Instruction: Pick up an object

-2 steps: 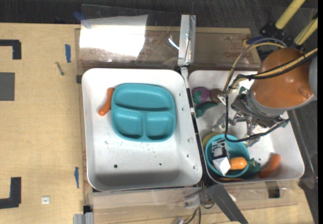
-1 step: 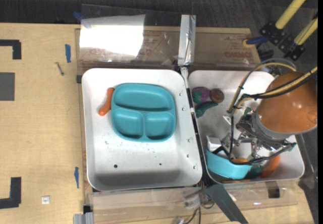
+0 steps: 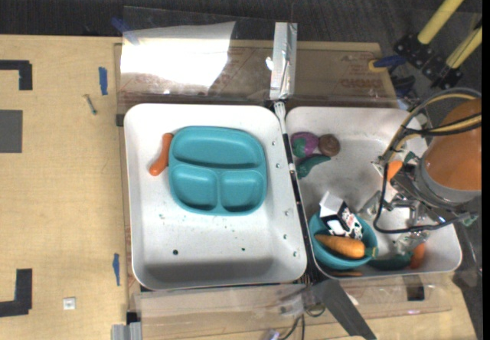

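Note:
My arm, with its orange band (image 3: 458, 156), hangs over the right side of the right bin (image 3: 354, 125). The gripper (image 3: 407, 212) points down among cables near that bin's front right. In the bin's front lies a teal bowl (image 3: 329, 253) with an orange carrot-like piece (image 3: 341, 246) and a small white and black box (image 3: 341, 218) in it. A purple and teal toy (image 3: 305, 147) and a brown ball (image 3: 329, 145) sit at the bin's back left. A small orange piece (image 3: 417, 254) lies at the front right, just below the gripper.
The left bin (image 3: 145, 201) holds a teal divided plate (image 3: 217, 168) and an orange carrot (image 3: 161, 155) along the plate's left side. A clear plastic sheet (image 3: 180, 55) lies behind the left bin. Yellow poles (image 3: 453, 0) stand at the back right.

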Robot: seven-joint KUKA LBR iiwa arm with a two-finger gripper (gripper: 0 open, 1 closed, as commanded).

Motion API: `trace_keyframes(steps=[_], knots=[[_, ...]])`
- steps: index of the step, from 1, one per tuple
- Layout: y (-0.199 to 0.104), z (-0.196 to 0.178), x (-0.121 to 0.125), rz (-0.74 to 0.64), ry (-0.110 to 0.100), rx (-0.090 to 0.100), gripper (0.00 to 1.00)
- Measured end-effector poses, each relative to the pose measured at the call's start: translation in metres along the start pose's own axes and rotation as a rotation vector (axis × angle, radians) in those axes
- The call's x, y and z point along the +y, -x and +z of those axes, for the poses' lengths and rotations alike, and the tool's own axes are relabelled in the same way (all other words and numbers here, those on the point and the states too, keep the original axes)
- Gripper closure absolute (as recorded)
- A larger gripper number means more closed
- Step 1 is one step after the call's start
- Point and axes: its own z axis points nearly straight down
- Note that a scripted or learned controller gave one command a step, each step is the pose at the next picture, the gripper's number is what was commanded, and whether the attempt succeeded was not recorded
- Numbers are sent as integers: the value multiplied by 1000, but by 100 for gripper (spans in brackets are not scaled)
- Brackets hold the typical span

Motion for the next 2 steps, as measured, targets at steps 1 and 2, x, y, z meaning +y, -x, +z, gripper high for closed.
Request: trace_keyframes(steps=[1,2], knots=[[10,6,24,-70,-15,-5,0],[22,4,36,36,-30,-5,0]])
